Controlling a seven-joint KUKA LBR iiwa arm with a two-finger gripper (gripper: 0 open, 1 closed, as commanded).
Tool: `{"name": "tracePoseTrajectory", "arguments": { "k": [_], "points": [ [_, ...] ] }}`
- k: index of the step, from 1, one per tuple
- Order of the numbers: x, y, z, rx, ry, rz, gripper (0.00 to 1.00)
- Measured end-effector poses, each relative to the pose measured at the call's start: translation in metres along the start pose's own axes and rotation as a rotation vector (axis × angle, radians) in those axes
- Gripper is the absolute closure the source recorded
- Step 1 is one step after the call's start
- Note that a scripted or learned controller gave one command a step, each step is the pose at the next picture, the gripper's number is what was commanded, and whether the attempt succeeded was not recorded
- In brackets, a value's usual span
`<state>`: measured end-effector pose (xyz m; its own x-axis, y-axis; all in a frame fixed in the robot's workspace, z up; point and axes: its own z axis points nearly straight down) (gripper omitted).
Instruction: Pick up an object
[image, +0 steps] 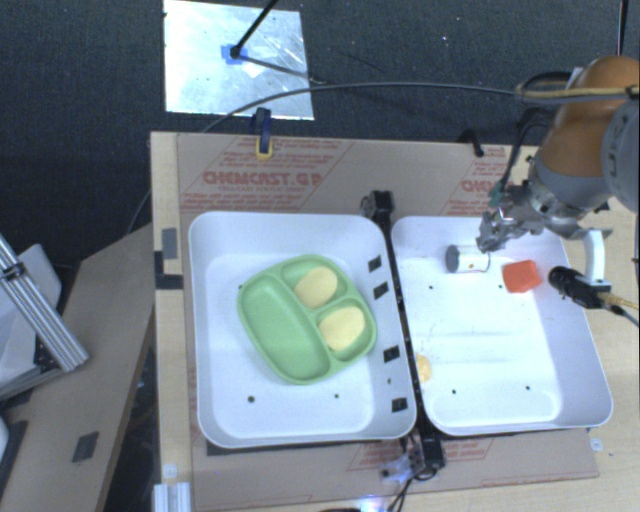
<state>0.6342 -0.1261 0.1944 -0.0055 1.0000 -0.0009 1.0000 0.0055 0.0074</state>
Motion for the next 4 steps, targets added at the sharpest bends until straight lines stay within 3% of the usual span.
{"name": "tracePoseTrajectory", "arguments": {
  "k": [1, 4],
  "points": [
    [0.000, 0.001, -0.010, 0.004, 0.001, 0.000, 1.00],
    [0.170, -0.056, -0.036, 0.008, 0.003, -0.005, 1.00]
  ]
}}
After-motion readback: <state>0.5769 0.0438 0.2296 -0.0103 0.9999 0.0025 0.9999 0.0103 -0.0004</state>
